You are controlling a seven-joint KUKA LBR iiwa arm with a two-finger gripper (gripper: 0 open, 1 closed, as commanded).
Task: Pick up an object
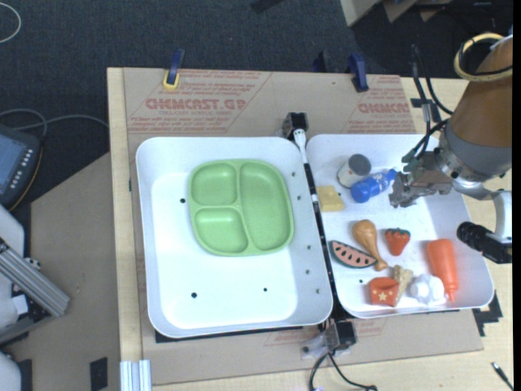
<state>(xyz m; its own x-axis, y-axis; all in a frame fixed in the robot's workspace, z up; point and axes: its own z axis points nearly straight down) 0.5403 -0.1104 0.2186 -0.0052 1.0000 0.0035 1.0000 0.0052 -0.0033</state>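
Observation:
My gripper (404, 195) hangs over the right bin (472, 218), just right of a blue bottle-like toy (370, 186) and above a small strawberry (396, 241). Nothing shows between its fingertips, and the view is too small to tell how they stand. Further toys lie in this bin: a grey-white round piece (356, 168), a yellow cheese block (330, 199), a drumstick (367, 235), a watermelon slice (354, 256), an orange carrot (443, 265), a red piece (383, 292) and a white piece (426, 288).
The left bin (163, 243) holds a green divided plate (241, 206). A black clamp strip (313, 210) runs between the bins. Clips (172, 75) sit on the cardboard's far edge. The arm's body (484, 120) comes in over the right bin's far right corner.

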